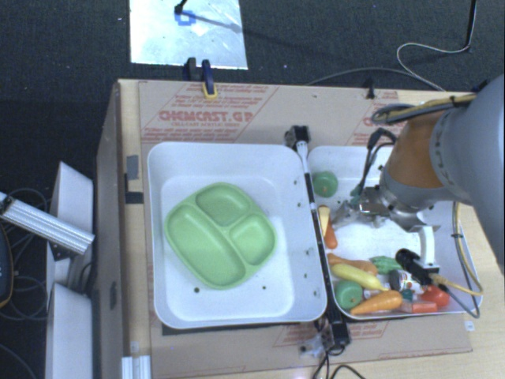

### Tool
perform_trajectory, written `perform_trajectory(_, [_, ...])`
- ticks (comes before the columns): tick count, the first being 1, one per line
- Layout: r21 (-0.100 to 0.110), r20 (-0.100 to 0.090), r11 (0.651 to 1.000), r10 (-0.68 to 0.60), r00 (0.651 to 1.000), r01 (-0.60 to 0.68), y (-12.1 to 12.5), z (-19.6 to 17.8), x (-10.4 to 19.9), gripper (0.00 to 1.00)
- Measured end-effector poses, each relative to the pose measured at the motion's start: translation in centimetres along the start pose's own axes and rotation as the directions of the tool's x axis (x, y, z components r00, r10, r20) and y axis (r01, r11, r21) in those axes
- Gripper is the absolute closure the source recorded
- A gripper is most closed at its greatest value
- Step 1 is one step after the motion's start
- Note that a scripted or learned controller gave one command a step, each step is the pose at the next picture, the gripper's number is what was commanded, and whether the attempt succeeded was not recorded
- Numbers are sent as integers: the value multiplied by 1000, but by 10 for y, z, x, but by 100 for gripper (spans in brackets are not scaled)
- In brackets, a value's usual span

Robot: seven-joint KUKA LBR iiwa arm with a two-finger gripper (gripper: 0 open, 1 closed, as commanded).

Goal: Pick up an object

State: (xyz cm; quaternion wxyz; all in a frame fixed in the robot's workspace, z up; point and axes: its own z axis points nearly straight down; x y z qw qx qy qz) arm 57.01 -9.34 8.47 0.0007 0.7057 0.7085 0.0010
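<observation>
The right bin [345,161] holds several toy foods. A green ball [324,183] lies near its far left corner, with a small orange carrot [329,234] just below it along the left wall. At the near end lie a yellow banana [353,272], a second green ball [348,294], a larger carrot [379,302], a red piece [435,296] and a green leafy piece [384,264]. My gripper [353,210] hangs low over the middle of this bin, just right of the small carrot and below the green ball. I see nothing held in it.
The left bin [177,164] bears a green divided plate [220,234]. A divider bar [312,212] runs between the bins. The grey arm with its orange band [418,160] covers the right bin's far right part. Cables [461,259] trail along the right rim.
</observation>
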Motion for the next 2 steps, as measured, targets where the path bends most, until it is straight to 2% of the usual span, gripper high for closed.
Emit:
perform_trajectory(1, [-3, 3, 1000, 2, 1000, -2, -22, -116, -58, 0])
perform_trajectory(2, [3, 0, 1000, 1, 1000, -1, -4, -2, -37, 0])
